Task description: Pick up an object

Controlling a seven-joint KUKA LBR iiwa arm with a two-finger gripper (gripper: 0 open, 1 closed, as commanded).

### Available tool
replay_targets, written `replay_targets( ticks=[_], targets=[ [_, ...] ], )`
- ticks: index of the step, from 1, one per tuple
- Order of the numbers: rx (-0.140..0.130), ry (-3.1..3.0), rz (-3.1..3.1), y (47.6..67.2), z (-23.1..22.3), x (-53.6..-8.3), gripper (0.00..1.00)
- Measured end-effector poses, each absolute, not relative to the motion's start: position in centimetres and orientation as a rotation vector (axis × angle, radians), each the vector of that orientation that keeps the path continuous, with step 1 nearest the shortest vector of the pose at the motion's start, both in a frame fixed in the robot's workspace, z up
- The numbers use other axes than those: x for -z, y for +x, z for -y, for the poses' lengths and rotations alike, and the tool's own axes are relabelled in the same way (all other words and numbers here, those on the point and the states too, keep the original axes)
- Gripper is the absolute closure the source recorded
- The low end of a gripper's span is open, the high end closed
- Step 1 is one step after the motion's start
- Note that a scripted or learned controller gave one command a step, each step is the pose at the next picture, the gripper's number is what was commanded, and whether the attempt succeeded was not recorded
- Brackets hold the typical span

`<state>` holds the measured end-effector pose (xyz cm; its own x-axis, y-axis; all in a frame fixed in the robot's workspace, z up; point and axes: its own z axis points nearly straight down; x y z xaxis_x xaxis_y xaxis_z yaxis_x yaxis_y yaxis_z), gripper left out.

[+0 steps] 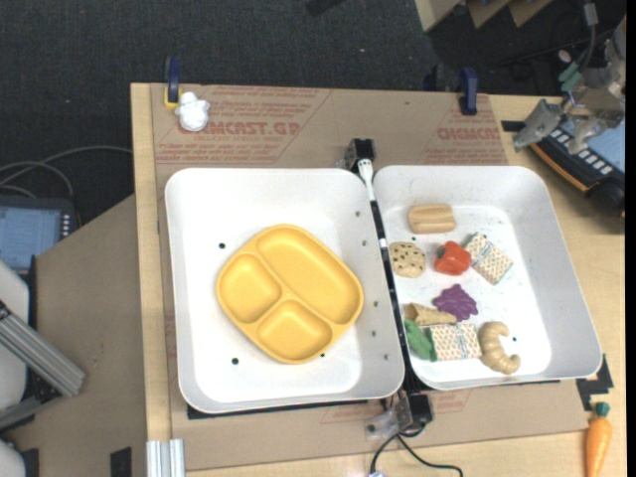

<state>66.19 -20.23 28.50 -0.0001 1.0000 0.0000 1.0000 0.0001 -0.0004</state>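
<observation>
The right bin (556, 229) holds several toy foods: a tan bread roll (431, 218), a chocolate-chip cookie (406, 258), a red piece (452, 257), a patterned wafer block (490, 257), a purple bunch (456, 301), a green piece (419, 341), a second patterned block (456, 342) and a croissant (499, 348). My gripper (581, 102) hangs at the upper right, beyond the right bin's far corner and well away from the food.
A yellow divided plate (288, 292) lies in the left bin (189, 217). A small white object (191, 113) sits on the cardboard at the far left corner. An orange carrot toy (596, 445) lies outside the bins at the near right. Blue clamps hold the far edge.
</observation>
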Motion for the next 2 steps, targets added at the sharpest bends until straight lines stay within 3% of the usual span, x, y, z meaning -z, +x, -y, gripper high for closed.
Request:
replay_targets(
  ticks=[2],
  targets=[
    [-0.007,-2.212,2.217,62.9,17.1,-7.8,0.0]
  ],
)
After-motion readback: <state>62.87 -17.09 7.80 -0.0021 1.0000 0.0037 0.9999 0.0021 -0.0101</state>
